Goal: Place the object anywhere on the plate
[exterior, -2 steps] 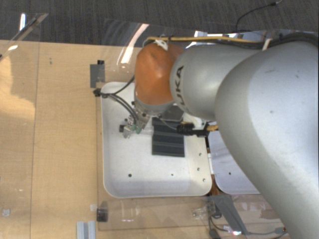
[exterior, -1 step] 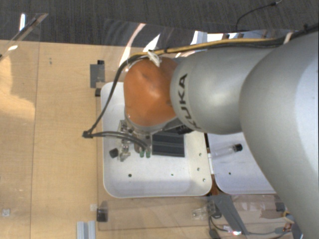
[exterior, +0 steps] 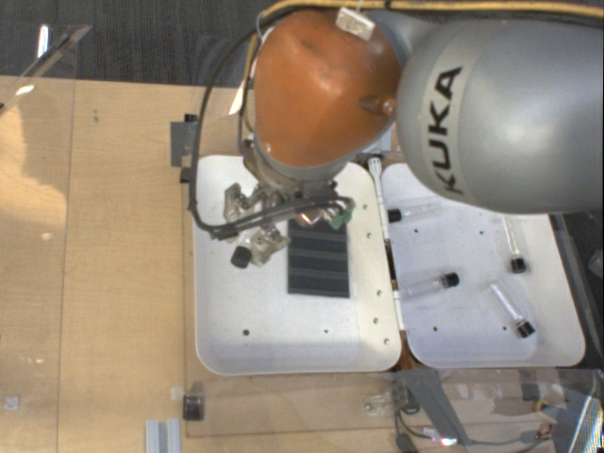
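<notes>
A dark ribbed rectangular plate (exterior: pixel 319 262) lies flat in the middle of the left white bin (exterior: pixel 226 333). My gripper (exterior: pixel 294 213) hangs just over the plate's far edge, mostly hidden under the orange wrist band and the grey arm. A small green and pinkish object (exterior: pixel 330 218) shows beneath the gripper at the plate's far right corner. Whether the gripper is holding it or it rests on the bin floor is hidden from me. Left of the plate, metal gripper hardware with a black knob (exterior: pixel 247 251) sticks out.
The right white bin (exterior: pixel 557 343) holds several clear tubes with black caps, such as one (exterior: pixel 444 280) near its left side. The bins' adjoining rims (exterior: pixel 394 281) run just right of the plate. Bare wooden bench (exterior: pixel 94 253) lies to the left.
</notes>
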